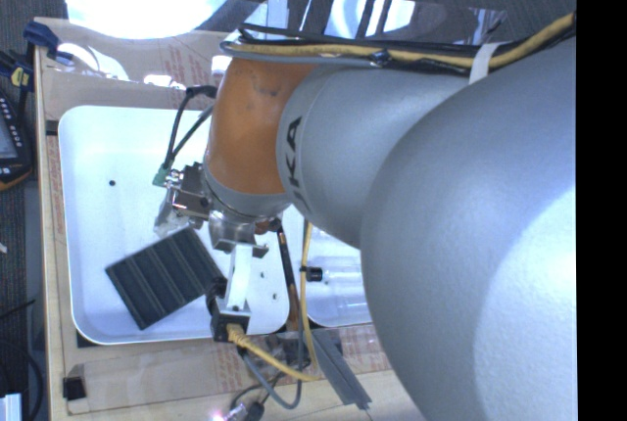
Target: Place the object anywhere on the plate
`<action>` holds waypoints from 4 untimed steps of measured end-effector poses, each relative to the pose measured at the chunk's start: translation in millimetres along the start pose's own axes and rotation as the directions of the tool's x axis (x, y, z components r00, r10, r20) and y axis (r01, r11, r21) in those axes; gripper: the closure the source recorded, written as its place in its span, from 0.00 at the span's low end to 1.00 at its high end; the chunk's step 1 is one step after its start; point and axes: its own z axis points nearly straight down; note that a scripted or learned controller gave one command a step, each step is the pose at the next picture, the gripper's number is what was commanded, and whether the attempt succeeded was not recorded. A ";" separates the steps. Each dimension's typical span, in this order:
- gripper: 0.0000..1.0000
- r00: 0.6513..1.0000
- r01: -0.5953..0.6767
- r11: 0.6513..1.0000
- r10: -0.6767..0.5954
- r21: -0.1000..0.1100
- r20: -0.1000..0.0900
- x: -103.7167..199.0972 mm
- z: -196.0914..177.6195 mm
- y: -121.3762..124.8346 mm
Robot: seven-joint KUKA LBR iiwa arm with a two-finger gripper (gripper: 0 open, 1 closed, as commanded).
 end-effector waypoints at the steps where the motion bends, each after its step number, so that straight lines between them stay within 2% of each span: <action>1: 1.00 0.991 -0.130 0.991 0.130 0.003 0.001 76.8 90.8 41.2; 2: 1.00 0.926 0.376 0.926 -0.376 -0.001 0.000 21.6 20.8 70.6; 3: 1.00 0.970 0.242 0.970 -0.242 0.003 -0.001 -66.1 50.3 20.7; 4: 1.00 0.956 0.294 0.956 -0.294 0.004 0.001 24.7 123.2 18.0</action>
